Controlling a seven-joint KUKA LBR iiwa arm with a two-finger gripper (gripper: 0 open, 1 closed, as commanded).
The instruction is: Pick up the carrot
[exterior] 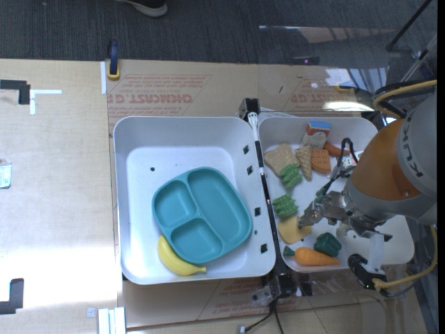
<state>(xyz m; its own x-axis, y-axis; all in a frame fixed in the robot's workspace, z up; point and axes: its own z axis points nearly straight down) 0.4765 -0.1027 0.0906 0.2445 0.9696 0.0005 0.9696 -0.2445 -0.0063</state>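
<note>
My fingers [311, 218] hang low in the right bin [361, 125], can't tell if they're open or closed tbh. The carrot [316, 257] lies at the near edge, just beside a dark green veggie [327, 243]. Left bin [182, 126] has a teal plate [201, 214] and a banana [177, 259].

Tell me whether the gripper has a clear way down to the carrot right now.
Probably yes: the carrot lies uncovered at the right bin's near edge, just below the gripper, with only a dark green toy close beside it.
</note>
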